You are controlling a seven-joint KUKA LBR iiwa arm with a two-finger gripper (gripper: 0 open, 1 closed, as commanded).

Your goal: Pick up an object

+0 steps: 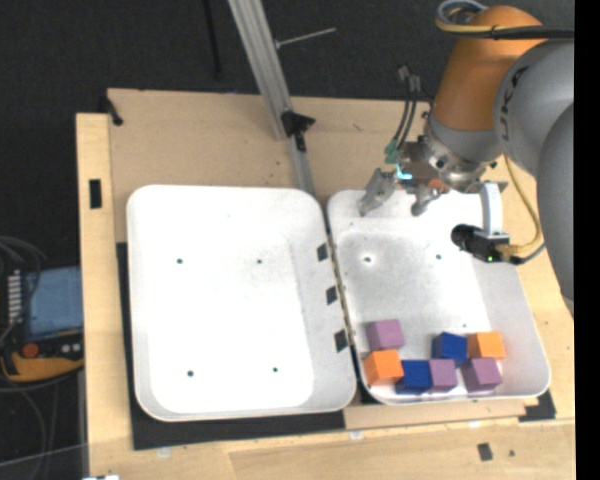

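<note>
Several small blocks lie along the near edge of the right bin (432, 268): a purple block (385, 334), an orange block (384, 366), a blue block (416, 376), a purple block (443, 373), a blue block (449, 347), an orange block (488, 344) and a purple block (482, 373). My gripper (399, 196) hangs over the far edge of the right bin, well away from the blocks. Its fingers (375, 194) stand spread apart with nothing between them.
The left bin (225, 298) sits beside the right one, joined by dark clips (332, 293). A slanted metal pole (265, 63) rises behind the bins. A cable and black connector (480, 238) hang by the wrist. Electronics (40, 318) lie off the bench's left.
</note>
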